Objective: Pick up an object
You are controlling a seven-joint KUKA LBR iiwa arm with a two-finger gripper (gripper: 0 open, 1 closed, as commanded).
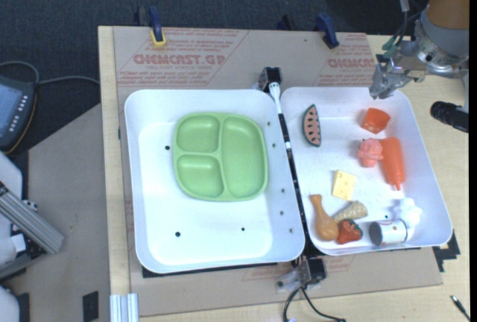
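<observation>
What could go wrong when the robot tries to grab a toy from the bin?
1. The hand hangs above the bin's far rim, so it might bump the rim on the way down.
2. The chicken leg, strawberry and bread touch, so it might grab two or shove them.
3. The carrot lies against the pink toy, leaving the fingers little room.

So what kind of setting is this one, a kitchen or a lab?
Most likely a robotics lab bench, not a kitchen: the board under the two white bins is clamped down, the food in the right bin, like the watermelon slice, looks like toys, and cables trail beside it.
</observation>
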